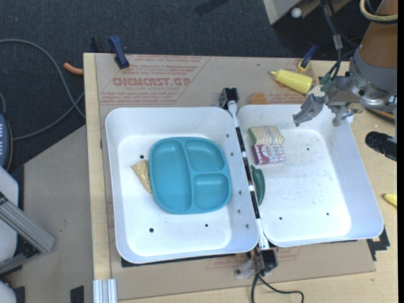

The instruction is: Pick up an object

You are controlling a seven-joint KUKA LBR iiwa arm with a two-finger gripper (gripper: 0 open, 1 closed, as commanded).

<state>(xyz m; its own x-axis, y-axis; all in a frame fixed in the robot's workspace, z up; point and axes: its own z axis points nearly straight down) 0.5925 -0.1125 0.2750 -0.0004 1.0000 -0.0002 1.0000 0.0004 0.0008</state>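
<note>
Teal tray (189, 182), packet (266, 145), raised gripper (323, 114).

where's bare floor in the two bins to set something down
Most room: the right bin, bare right of and below the patterned packet out to its walls. The green item crowds the divider. In the left bin the teal tray and tan piece leave strips along the walls. The gripper hovers at the right bin's top rim.

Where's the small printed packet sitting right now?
The printed packet lies in the right bin, in its upper-left corner near the divider, just above a green object at the bin's left wall.
</note>
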